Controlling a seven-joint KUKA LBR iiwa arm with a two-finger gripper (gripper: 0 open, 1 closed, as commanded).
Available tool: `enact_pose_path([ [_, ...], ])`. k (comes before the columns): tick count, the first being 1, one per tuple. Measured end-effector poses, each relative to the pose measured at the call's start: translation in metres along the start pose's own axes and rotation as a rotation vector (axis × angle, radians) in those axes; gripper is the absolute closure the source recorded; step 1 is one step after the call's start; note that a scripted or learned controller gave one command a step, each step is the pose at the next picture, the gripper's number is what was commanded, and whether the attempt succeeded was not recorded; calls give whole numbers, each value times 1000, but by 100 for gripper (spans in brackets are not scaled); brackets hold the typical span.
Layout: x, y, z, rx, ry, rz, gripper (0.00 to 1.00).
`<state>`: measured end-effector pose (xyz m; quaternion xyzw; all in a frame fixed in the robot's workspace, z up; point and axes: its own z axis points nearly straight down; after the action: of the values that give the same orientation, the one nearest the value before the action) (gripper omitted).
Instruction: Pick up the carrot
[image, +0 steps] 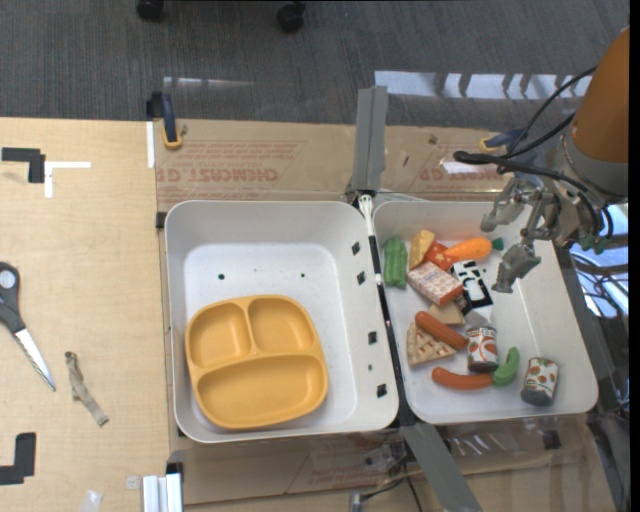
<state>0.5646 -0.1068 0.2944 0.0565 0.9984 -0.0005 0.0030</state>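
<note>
The grey arm with its orange band reaches in from the right, wrist angled down and leftward, and its two-finger metal gripper (513, 262) hangs with fingers spread apart, holding nothing. The smooth orange plastic carrot (468, 249) lies just left of the fingertips in the white right-hand bin (575, 330), its long axis nearly level, one end pointing toward the gripper.

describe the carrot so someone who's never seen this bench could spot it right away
Look in the right-hand white bin, the one crowded with toy food, and go to its far end. The carrot lies there on its side, between a yellow wedge and the end effector. It is bright orange and tapered, unlike the darker sausages lying nearer.
</note>
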Motion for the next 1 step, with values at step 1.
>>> enact_pose_path([
  [1, -34, -31, 48, 2, 4, 449, 0],
])
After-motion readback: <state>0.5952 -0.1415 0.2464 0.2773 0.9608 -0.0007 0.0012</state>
